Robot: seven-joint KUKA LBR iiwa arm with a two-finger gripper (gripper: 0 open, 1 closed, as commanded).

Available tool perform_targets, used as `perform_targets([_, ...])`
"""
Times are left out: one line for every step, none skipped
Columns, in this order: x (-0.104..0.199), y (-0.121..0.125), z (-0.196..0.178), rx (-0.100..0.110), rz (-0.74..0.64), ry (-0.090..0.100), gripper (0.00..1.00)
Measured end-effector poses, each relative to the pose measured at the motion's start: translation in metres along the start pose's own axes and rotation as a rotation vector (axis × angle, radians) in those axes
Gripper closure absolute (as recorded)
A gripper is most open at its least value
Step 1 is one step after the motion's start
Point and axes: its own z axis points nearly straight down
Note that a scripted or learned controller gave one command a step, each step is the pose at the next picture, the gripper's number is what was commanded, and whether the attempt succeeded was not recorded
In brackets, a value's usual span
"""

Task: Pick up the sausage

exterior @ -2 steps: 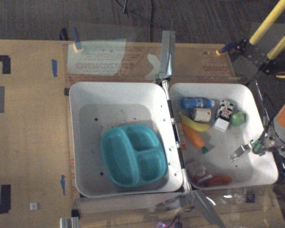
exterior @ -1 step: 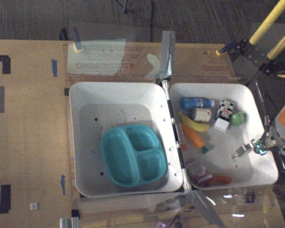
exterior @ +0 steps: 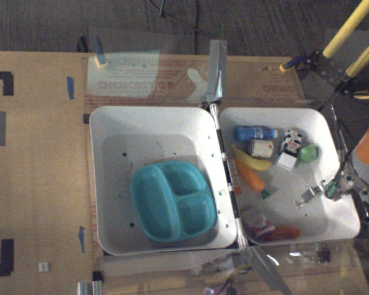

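Sausage [exterior: 284,232] location: front edge of the right bin [exterior: 341,223], lying flat along the near wall, reddish, its left end running into a small cluster of items [exterior: 258,226] too blurred to identify. Arm [exterior: 366,158] entry: from the right, with most of its body cut off by the frame edge (an orange patch and a grey section are all that can be made out). The hand [exterior: 317,192] sits low over the right bin's floor, near the right wall and well apart from the sausage. Its metallic tips are small and indistinct, so whether they are apart or together cannot be determined; nothing is seen between them.

Other contents of the right bin: a blue bottle [exterior: 255,133] along the back, a small tan can [exterior: 262,148] just in front of it, a banana [exterior: 251,159] and a carrot [exterior: 251,177] near the left wall, a black-and-white carton [exterior: 289,148] and a green object [exterior: 307,153] beside it.

The left bin [exterior: 107,165] holds a teal divided plate [exterior: 172,200], resting toward the front right corner. Both bins stand on the counter [exterior: 31,183].
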Motion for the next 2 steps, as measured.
perform_targets([-0.0018, -0.0002, -0.0100, -0.003, 0.004, -0.003, 1.00])
perform_targets([-0.0017, -0.0002, -0.0100, -0.003, 0.003, -0.003, 0.00])
